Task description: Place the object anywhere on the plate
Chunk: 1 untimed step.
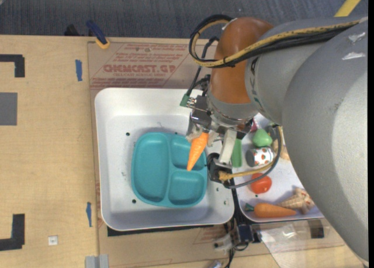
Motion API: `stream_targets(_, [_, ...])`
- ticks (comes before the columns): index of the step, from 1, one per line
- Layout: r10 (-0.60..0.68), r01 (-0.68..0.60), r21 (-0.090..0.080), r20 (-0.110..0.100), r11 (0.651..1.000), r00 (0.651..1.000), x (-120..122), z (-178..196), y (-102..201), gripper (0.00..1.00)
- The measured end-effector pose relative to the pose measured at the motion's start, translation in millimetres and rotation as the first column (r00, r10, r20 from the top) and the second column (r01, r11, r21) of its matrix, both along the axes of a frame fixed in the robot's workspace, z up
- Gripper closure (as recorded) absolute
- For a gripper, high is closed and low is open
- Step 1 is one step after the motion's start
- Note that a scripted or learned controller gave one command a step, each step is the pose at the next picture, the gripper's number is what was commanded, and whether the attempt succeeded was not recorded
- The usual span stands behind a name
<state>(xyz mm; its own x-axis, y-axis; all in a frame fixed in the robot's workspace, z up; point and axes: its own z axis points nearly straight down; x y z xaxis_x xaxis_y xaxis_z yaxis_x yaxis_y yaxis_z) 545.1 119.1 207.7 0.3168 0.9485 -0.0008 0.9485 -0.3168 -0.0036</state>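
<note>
A teal divided plate (160, 170) lies in the left white bin (111, 144). A small orange carrot (196, 153) hangs tilted over the plate's right rim, with its thick end up at my gripper (205, 143) and its tip pointing down-left over the plate. The gripper is shut on the carrot's upper end. The orange-banded wrist (236, 62) hides most of the fingers and the strip between the two bins.
The right bin (292, 217) holds a green piece (262, 138), a white and red ball (260, 157), a red tomato (261, 185), a second carrot (274, 209) and a shell (301, 199). The grey arm covers the right side. Cardboard lies to the left.
</note>
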Motion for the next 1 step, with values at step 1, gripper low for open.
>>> stream_targets(1, [0.330, -0.330, 0.000, 0.007, 0.944, 0.944, -30.4, 52.5, 37.8, 1.00])
